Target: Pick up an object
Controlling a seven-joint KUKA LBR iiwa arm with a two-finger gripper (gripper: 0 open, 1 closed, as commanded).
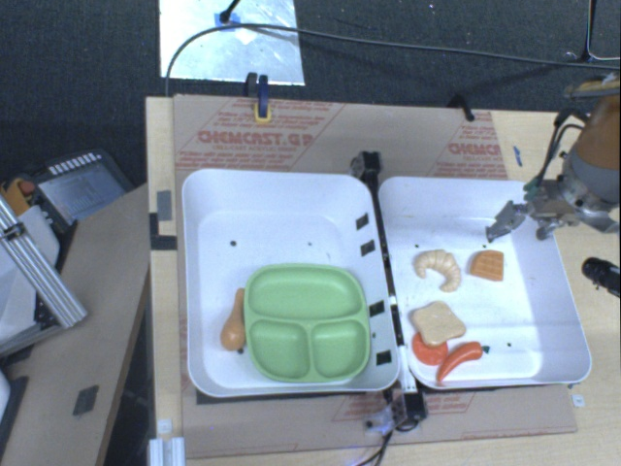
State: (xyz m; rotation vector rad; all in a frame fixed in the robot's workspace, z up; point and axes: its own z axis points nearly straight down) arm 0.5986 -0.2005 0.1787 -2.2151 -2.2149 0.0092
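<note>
The grey two-finger gripper (pixel 522 217) hung over the upper right part of the right-hand shallow white bin (pixel 558 289), its dark fingers spread and pinching nothing. Below and to its left lay the candidates: a small orange-brown wedge of toy cheese (pixel 487 265), nearest; a pale curled croissant (pixel 439 267); a tan bread slice (pixel 437 322) resting on a round red tomato slice (pixel 425 349); and a red chilli pepper (pixel 460 357). The likeliest failure, in my judgement, was a descent between the well-separated pieces, closing on air; the stacked bread could also slide off the tomato.
</note>
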